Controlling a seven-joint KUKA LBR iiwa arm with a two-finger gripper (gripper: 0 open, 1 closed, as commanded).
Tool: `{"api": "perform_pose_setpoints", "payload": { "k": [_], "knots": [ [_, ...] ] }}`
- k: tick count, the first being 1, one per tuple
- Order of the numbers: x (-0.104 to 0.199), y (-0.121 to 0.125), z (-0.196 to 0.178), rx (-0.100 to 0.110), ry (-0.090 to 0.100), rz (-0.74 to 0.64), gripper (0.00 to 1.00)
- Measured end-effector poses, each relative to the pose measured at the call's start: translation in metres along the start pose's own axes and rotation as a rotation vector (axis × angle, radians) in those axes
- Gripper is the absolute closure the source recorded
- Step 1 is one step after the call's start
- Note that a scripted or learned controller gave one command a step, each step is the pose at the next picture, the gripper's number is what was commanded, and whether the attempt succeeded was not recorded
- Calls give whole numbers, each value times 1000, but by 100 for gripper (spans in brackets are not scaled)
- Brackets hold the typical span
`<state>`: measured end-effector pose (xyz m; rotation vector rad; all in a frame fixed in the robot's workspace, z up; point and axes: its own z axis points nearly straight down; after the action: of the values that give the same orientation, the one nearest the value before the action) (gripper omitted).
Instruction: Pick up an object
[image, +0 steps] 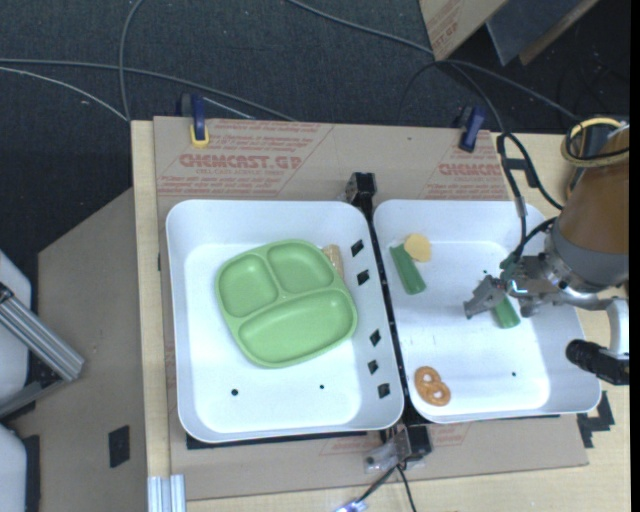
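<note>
My gripper is low over the middle right of the right bin, the arm reaching in from the right edge. A small green piece lies right at the gripper's tip, partly hidden by it; whether it is held I cannot make out. A green cylinder lies at the bin's upper left with a yellow piece touching its far end. A brown pretzel rests near the bin's front left corner.
The left bin holds a green divided plate with a small tan item at its far right edge. A black divider runs between the bins. Cables hang beside the arm.
</note>
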<state>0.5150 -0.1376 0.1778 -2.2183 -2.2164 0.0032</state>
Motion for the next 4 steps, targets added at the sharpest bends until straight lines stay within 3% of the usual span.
{"api": "perform_pose_setpoints", "payload": {
  "k": [2,3,4],
  "knots": [
    [2,1,95,1,0,0,0],
    [1,3,81,-5,-1,0,100],
    [-4,11,21,-12,-4,-2,100]
  ]
}}
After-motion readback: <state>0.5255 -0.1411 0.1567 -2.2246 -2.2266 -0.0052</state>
